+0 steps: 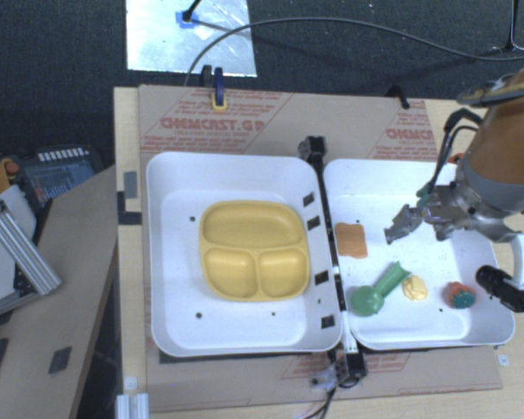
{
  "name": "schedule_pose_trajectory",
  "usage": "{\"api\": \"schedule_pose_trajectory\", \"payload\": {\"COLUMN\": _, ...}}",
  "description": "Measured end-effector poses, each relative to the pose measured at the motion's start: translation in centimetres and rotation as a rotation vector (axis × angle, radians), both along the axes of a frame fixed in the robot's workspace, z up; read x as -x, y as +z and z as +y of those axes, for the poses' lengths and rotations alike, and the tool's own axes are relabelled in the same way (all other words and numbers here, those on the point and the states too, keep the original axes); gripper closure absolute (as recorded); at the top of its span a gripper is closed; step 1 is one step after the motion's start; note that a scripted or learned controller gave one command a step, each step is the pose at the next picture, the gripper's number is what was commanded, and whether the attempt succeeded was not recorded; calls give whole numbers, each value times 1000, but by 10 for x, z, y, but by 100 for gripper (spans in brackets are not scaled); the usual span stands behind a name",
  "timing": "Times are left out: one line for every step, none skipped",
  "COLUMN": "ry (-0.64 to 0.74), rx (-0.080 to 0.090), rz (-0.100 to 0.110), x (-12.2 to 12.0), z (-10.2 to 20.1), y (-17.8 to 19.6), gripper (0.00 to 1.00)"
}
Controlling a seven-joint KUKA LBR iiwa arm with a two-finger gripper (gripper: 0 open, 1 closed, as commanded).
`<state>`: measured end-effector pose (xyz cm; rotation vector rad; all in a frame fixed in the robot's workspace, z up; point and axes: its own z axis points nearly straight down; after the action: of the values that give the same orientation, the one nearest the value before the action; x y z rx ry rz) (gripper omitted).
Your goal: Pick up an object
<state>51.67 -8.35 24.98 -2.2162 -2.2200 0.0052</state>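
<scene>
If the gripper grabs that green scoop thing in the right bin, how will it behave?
The green scoop looks like rigid plastic, so probably stiff and light. Its round bowl end may let it rock or swivel when nudged. It lies touching the yellow piece, which would likely shift too.

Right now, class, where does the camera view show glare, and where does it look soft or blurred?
Camera view: glare washes out the metal sheet at the top; the end effector and small toys look soft; the yellow tray is evenly lit.
</scene>
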Motion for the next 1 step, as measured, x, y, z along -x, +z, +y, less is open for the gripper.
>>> {"api": "schedule_pose_trajectory", "payload": {"ry": 1, "rx": 1, "rz": -8, "x": -2, "z": 0, "y": 3, "gripper": 0}}
